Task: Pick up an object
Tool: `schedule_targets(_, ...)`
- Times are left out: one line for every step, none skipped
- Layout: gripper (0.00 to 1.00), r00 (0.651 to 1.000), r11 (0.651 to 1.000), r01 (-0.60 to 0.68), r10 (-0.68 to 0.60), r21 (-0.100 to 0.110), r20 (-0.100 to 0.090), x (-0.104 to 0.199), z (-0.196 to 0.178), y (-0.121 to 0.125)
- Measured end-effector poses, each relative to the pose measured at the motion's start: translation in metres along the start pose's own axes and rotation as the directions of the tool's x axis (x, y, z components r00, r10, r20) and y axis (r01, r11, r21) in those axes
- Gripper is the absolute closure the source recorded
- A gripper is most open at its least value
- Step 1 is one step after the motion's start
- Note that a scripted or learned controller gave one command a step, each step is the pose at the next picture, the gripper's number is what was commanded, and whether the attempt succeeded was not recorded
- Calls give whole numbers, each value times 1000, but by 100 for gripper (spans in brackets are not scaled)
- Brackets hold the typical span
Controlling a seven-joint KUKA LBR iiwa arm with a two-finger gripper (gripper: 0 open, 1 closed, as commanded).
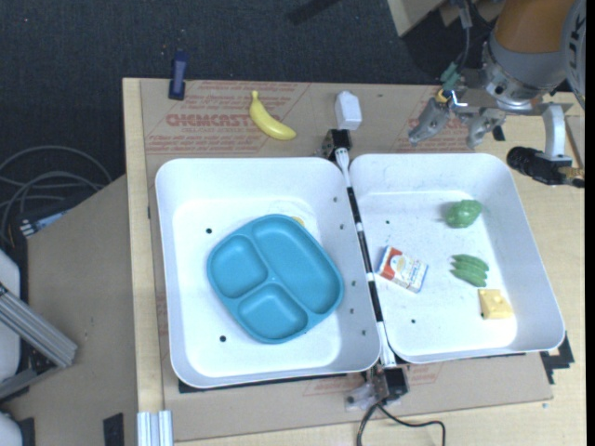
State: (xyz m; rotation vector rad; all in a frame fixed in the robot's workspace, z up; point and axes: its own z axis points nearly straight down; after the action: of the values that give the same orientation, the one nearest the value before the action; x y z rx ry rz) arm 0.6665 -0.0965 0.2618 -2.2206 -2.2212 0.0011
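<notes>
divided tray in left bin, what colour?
Blue. The divided tray shows plainly in the camera view, lying in the left bin.

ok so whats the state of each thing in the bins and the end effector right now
blue tray: flat, compartments up, left bin
small carton: lying flat, right bin
round green item: resting, right bin
green pepper-like item: on its side, right bin
yellow block: resting, right bin
end effector: open, holding nothing, above the bench behind the right bin
</notes>
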Motion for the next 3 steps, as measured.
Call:
schedule_targets(0,1000,1000,-1,1,1,0,-26,76,-39)
schedule_targets(0,1000,1000,-1,1,2,0,-68,109,-42)
schedule_targets(0,1000,1000,0,0,-3,1,-68,162,-46)
